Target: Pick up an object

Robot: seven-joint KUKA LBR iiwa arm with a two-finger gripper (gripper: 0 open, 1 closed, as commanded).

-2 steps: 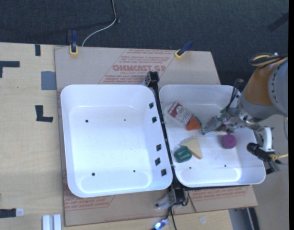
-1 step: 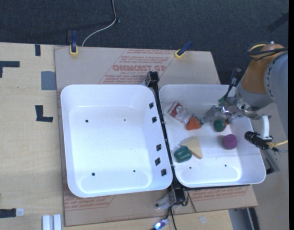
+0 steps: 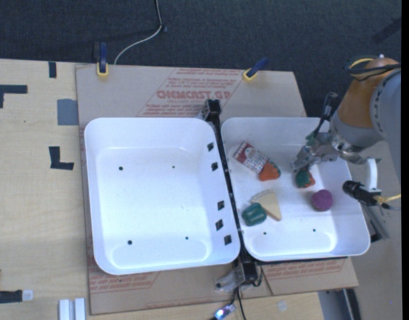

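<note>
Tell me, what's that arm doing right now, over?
Gripper down in right bin, over small green-and-orange item. Grasp unconfirmed. Purple ball close beside it.

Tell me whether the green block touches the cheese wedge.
Touching. The camera view shows the green block pressed against the lower left edge of the cheese wedge, no gap between.

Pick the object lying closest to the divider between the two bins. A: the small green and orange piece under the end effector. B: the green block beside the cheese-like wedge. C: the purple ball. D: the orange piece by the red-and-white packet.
B: the green block sits at the right bin's left side, almost against the divider, left of the cheese-like wedge; the purple ball lies far to the right.
</note>
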